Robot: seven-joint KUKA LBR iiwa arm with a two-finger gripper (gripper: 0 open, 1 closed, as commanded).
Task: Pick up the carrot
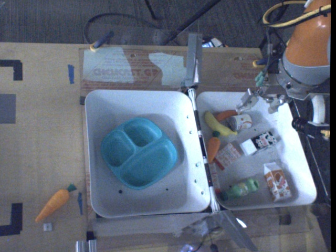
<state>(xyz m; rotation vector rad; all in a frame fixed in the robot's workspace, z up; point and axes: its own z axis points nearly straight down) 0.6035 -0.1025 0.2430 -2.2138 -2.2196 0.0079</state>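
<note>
A small orange carrot [212, 147] with a green top lies at the left edge of the right bin [299, 156], just below a yellow banana [218, 125]. A second, larger carrot [52, 205] rests on the bench outside the bins, at the lower left. My gripper [260, 104] hangs over the upper part of the right bin, up and to the right of the small carrot and apart from it. Its fingers [245, 103] are spread open with nothing between them.
The right bin also holds an orange piece [227, 114] behind the banana, a small can [240, 122], a red-white packet [228, 155], a black-white box [264, 140], a green bottle [242, 188] and a juice carton [276, 181]. A blue divided plate [139, 152] sits in the left bin [97, 109].
</note>
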